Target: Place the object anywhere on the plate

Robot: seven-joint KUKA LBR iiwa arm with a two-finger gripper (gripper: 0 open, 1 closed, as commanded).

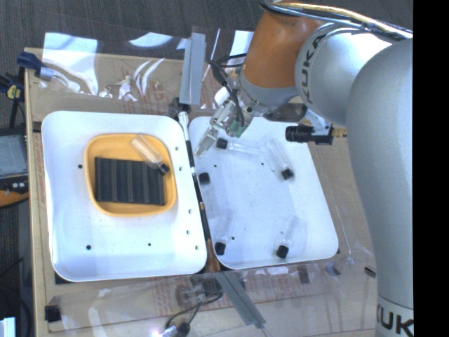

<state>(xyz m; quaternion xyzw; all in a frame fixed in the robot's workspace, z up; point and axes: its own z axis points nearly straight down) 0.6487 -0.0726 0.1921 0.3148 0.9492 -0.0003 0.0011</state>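
Note:
A clear vial with a black cap [151, 152] lies tilted on the upper right part of the yellow plate [98, 149], which has a dark ribbed centre and sits in the left bin [63, 237]. My gripper [210, 137] hangs over the top left corner of the right bin [309, 209], just right of the wall between the bins. It is open, with nothing between its fingers, and stands apart from the vial on the plate.
Several more clear vials with black caps lie scattered in the right bin, one [235, 146] right beside the gripper and others near the front edge [284, 244]. A grey metal bar [191, 65] stands behind the bins. The arm's orange band [280, 44] looms over the right bin's back.

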